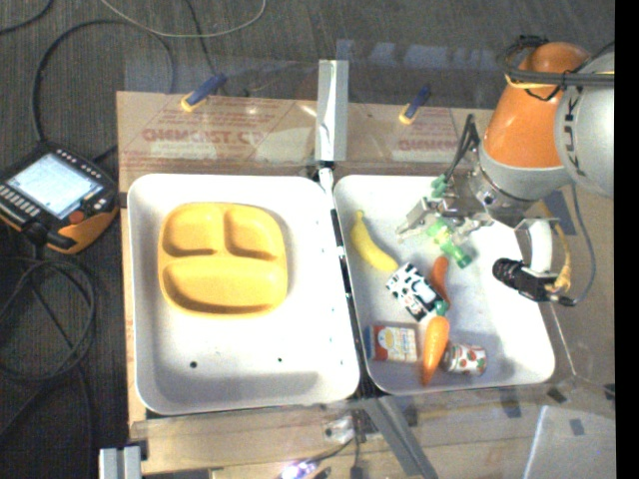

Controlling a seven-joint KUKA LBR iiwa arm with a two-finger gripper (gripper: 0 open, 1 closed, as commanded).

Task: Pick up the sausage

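Observation:
The sausage point(440, 278) is a short reddish-orange piece lying in the right bin point(529, 352), between a black-and-white patterned box point(412, 289) and the bin's middle. My gripper point(444, 218) hangs over the upper part of that bin, just above and behind the sausage and apart from it. A green object point(457, 253) shows partly beneath the gripper, and the rest of it is hidden.
A banana point(368, 246) lies by the right bin's left wall. A carrot point(432, 344), a red carton point(395, 343) and a small can point(465, 359) crowd the front. The left bin point(200, 367) holds a yellow divided tray point(226, 257).

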